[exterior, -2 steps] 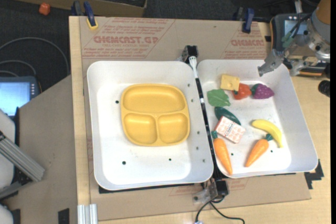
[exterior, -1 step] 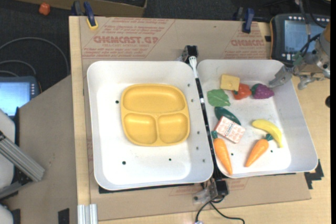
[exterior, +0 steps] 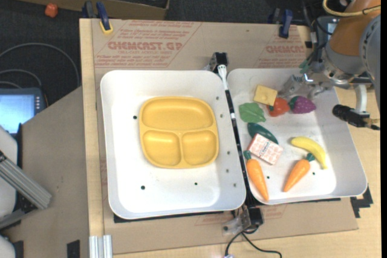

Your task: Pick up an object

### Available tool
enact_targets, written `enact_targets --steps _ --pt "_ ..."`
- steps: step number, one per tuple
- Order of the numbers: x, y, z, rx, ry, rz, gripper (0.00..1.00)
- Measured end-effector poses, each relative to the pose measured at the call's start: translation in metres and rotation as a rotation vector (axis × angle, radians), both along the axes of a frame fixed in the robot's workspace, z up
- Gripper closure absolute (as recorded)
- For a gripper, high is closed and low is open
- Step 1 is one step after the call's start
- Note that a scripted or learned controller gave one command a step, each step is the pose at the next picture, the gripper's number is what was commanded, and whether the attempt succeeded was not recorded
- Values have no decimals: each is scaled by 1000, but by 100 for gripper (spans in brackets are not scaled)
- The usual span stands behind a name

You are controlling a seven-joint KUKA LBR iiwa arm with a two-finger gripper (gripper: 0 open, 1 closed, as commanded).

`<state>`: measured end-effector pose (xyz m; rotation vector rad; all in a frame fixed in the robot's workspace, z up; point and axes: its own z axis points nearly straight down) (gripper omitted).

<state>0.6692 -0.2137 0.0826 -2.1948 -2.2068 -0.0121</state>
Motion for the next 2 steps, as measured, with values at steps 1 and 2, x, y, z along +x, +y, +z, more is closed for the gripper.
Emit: enact_targets --steps 1,2 --pt "-54 17 2 -23 -9 -6 0" --pt "-51 16 13 -26 -17 -6 100"
